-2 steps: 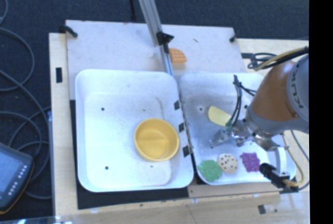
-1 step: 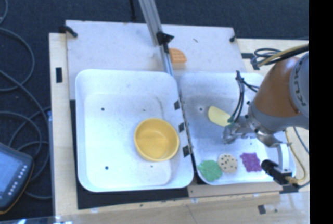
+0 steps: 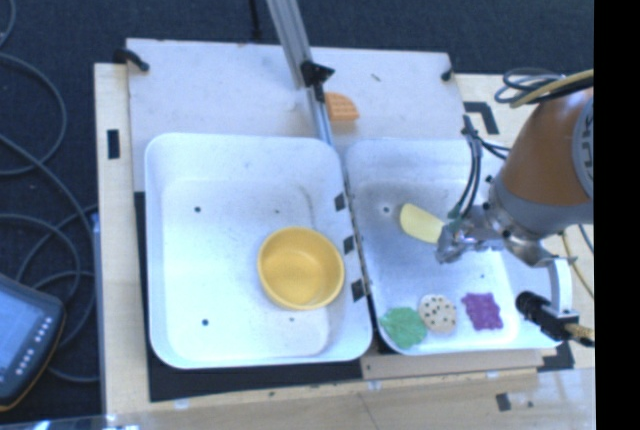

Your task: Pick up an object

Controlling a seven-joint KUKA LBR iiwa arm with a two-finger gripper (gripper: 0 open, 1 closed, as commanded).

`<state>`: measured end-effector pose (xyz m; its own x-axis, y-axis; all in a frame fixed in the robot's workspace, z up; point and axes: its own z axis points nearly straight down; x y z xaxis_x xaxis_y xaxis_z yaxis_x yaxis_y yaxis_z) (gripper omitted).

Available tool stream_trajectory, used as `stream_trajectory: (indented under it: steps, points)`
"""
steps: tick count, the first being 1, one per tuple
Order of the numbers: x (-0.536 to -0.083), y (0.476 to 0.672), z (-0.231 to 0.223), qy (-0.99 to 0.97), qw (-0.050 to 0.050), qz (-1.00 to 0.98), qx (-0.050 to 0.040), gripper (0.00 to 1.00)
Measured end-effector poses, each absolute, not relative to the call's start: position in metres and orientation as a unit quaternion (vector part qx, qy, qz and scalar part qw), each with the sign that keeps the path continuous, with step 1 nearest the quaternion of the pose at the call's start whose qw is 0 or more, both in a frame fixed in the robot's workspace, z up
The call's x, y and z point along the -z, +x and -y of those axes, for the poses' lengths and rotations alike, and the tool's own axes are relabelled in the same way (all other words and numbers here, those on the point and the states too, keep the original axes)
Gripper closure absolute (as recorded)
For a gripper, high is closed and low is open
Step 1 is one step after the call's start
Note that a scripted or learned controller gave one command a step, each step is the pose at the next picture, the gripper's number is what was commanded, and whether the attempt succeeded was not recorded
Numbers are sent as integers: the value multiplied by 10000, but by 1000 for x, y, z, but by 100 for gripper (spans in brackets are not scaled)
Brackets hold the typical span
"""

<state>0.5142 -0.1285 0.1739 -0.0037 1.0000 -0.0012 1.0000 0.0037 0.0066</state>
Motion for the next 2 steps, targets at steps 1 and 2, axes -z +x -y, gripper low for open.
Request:
stream_trajectory:
  steps: [1, 2]
  points:
    - [-238, 515, 128, 7055, 41, -7087, -27, 100]
    - [-285, 517, 129, 7056, 34, -7086, -20, 100]
